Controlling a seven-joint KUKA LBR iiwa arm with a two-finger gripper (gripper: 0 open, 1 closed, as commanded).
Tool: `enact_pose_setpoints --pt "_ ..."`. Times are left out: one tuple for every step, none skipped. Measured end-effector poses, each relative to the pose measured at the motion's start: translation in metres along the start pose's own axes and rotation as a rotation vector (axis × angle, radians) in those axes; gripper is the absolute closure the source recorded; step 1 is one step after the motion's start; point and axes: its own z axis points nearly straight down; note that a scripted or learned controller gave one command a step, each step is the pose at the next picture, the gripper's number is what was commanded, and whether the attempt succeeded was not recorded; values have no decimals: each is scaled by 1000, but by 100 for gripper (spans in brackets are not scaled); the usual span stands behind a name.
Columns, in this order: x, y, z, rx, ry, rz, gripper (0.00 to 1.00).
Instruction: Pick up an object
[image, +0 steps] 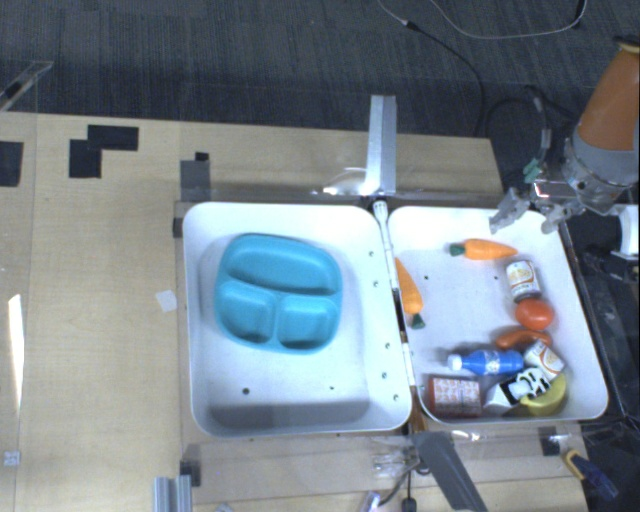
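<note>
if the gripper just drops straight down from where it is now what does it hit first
Probably the bare floor of the right bin near its top right corner. The gripper hangs above that spot, and the nearest carrot lies just left. Depth is unclear.

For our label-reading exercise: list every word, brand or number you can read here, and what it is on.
No text can be read.
Small jar: label too blurred.
Blue bottle: label too small.
Red-brown packet: print blurred.
Black-and-white item: bold marks, not legible.
</note>
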Motion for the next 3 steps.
enact_pose_setpoints --pt "-22 -9 106 -6 -2 -206 0" --pt "-21 -8 96 -9 -3 -210 100" --pt "6 -10 -31 -5 -2 -115 100"
